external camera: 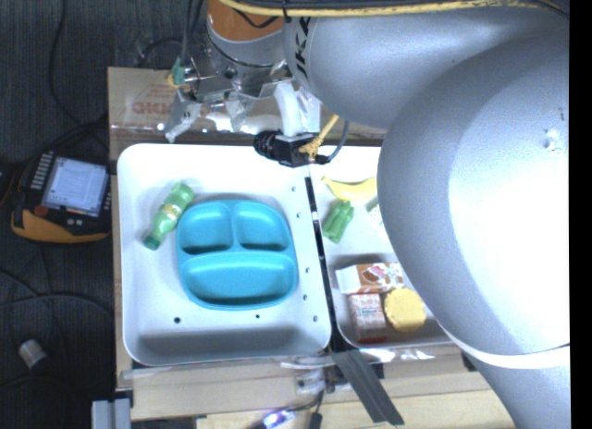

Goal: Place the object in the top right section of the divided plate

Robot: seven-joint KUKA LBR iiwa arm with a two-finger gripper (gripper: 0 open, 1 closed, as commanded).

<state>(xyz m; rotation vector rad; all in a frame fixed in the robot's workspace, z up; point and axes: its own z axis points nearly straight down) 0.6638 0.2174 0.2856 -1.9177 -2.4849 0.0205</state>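
One green bottle [166,215] lies beside blue plate [238,251]; jaws [211,115] well above.

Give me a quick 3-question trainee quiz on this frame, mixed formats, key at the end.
1. True or false: the green bottle in the left bin lies inside a section of the blue divided plate.
2. Multiple choice: the gripper is A) above the plate's centre, B) over the far rim of the left bin, C) down among the items in the right bin.
3. Short answer: what sits at the near end of the right bin, next to the small packaged items?

Key
1. False; it lies on the bin floor beside the plate's left edge.
2. B
3. A round yellow item.
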